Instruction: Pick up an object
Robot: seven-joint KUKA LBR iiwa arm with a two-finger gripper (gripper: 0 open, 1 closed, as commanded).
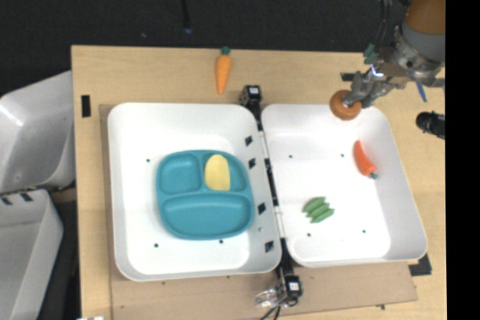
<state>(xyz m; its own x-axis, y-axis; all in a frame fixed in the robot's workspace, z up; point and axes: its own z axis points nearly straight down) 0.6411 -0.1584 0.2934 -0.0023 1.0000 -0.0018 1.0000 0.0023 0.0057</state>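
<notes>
Dark floor surrounds a pale wooden bench (90, 79) that carries two shallow white plastic bins side by side. Inside the left bin (131, 243) sits a teal plastic divided plate (180, 210) with a pale yellow oval toy (217, 173) in its upper right compartment. On the right bin (397, 232) floor lie a small orange-red pepper-shaped toy (364, 160) near the right wall and a cluster of green bean-like pieces (318, 209) toward the middle. An orange toy carrot with a green top (223, 70) rests on the bare bench beyond the bins.

At the right bin's far right corner, the grey arm's end effector (365, 88) hangs just above a round brown and orange object (346, 106), which sits at or on the bin's rim. Whether the fingers are spread or closed, and whether they grip that object or merely touch it, I cannot tell; the metalwork is small and cluttered.

My judgement is that the grasp step is in hand, with the round object as the likely target. Next would come confirming a firm hold, then lifting straight up clear of the rim.

Upper parts of the arm are cut off at the frame edge, and the round object's exact shape is hard to make out.
</notes>
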